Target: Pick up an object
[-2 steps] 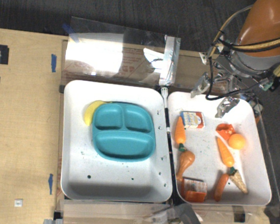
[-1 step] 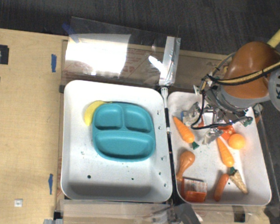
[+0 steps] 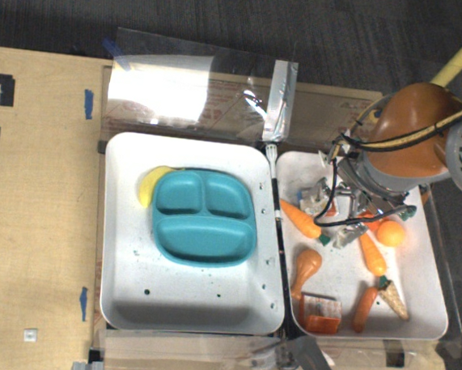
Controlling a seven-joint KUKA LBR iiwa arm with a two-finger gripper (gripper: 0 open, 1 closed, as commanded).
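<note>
Two white bins are sitting side by side on the worktop (image 3: 34,202). The left bin (image 3: 116,283) is holding a teal divided plate (image 3: 204,217) with a yellow item (image 3: 149,184) peeking out from under its left edge. The arm (image 3: 411,128) is reaching in from the right, and the gripper (image 3: 340,213) is hanging over the far part of the right bin (image 3: 423,296); how far open it is cannot be told. Just beside it are lying a carrot (image 3: 301,219), an orange ball (image 3: 390,233) and another carrot (image 3: 372,252). Nearer are lying a squash (image 3: 307,269), a small box (image 3: 321,311), a third carrot (image 3: 364,308) and a cone (image 3: 393,299).
</note>
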